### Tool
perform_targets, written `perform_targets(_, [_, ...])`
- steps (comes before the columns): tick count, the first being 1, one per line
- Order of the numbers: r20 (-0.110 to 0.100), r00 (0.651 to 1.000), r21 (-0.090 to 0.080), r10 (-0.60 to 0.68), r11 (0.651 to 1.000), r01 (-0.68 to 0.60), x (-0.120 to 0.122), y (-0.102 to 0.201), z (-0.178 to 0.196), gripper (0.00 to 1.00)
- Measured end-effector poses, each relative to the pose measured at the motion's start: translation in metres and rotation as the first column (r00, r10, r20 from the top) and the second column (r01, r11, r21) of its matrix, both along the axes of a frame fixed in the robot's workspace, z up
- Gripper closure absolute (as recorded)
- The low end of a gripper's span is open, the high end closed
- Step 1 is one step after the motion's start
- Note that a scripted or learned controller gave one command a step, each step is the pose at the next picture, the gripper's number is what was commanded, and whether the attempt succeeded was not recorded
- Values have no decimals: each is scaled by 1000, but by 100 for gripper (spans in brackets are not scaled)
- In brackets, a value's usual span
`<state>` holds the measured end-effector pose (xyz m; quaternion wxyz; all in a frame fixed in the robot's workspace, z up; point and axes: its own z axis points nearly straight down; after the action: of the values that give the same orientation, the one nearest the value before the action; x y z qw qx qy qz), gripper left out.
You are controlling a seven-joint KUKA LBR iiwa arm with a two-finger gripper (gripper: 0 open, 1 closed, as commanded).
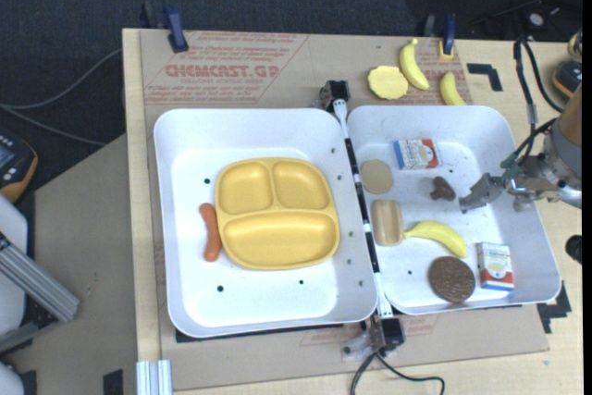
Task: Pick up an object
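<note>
My jaws stood spread and empty; gripper (493,191) hung over the right bin (490,129), near its right wall. Likeliest target: banana (438,237), lying below-left of me, touching the bread (387,222). Risk: its curved skin could slip out as I close, or a finger could snag the carton (496,265) nearby.

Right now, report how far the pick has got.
Done: the gripper has reached over the right bin, beside the small brown object. In hand: nothing shows between its fingers. Left: the whole pick; the banana, the brown disc and both small cartons lie on the bin floor.
</note>
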<state>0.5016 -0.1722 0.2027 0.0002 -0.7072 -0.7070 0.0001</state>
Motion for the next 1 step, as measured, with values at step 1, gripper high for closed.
perform_targets(1, [-11, 1000, 4, 0, 1000, 0, -7, 8, -108, 0])
